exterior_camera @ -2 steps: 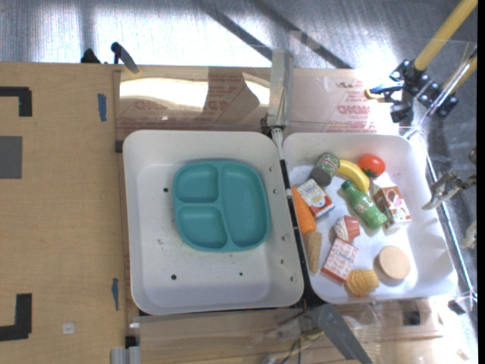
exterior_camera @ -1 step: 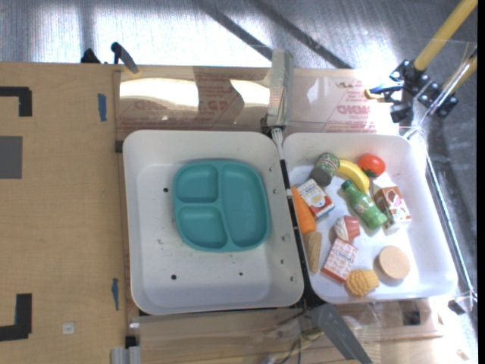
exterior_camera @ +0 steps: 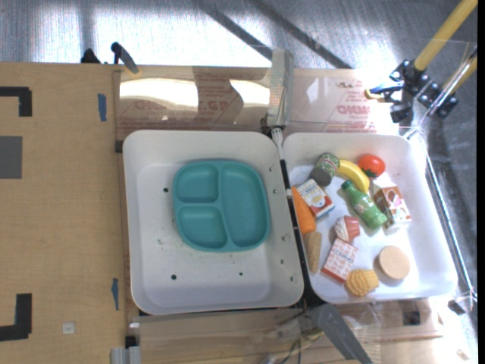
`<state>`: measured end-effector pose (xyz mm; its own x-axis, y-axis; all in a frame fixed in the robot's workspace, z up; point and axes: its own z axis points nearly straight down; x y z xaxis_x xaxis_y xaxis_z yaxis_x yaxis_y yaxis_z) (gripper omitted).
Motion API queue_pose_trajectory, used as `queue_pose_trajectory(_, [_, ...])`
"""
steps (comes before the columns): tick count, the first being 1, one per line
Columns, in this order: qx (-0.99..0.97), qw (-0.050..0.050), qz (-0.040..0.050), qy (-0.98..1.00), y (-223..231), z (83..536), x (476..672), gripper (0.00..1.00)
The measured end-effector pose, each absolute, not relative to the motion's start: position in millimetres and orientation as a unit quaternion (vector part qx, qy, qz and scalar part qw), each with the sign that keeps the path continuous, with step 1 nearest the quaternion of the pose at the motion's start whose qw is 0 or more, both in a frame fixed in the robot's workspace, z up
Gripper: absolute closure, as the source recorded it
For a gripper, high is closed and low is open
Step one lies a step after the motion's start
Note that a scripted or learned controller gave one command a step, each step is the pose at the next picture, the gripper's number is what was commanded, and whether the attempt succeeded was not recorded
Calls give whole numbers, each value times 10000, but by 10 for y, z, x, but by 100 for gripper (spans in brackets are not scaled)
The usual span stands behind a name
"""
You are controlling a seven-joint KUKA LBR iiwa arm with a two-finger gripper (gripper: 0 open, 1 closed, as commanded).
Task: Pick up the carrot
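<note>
Against the right bin's left wall, the carrot touches a small carton.

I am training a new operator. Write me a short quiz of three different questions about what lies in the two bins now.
1. True or false: the carrot lies on the teal plate.
2. Multiple choice: where does the teal plate sit? A) in the left bin B) in the right bin C) on the cardboard
3. Fill in: the yellow banana lies just left of the red ____.

Key
1. False. The carrot lies in the right bin, along its left wall.
2. A.
3. tomato.
</note>
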<state>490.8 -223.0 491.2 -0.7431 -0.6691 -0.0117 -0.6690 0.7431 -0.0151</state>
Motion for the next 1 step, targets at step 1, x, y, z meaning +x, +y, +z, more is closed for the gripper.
queue_pose_trajectory(1, [-3583, 77, -44, 9336, -2231, 4907, 4908, 0])
